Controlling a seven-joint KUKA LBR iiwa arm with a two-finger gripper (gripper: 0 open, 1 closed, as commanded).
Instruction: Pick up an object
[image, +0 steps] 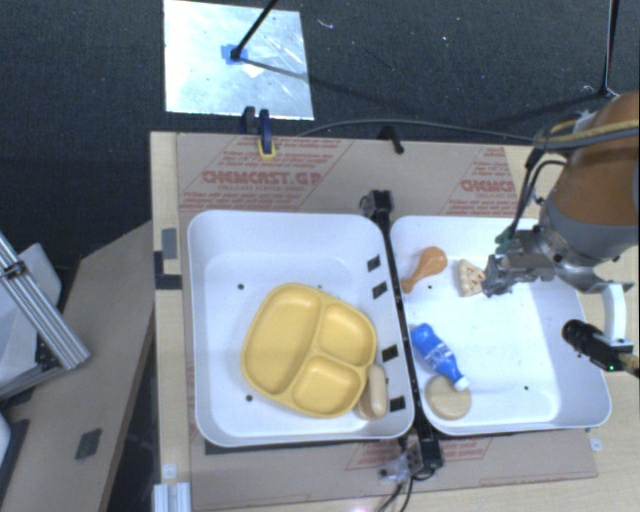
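A small pale wedge-shaped piece lies in the right bin, near its far wall, touching or just left of the claw. The claw hangs low over the bin floor; whether it is open or closed I cannot tell. A drumstick-shaped toy lies further left, its long axis slanting.

Board print, back left: "CHEMCAST GP" in red on the brown cardboard sheet under the bins, reads upside down from this camera.
Board print, back right: same red lettering, partly cut off by the arm, not fully legible.
Board print, front edge: red letters, too small to read.
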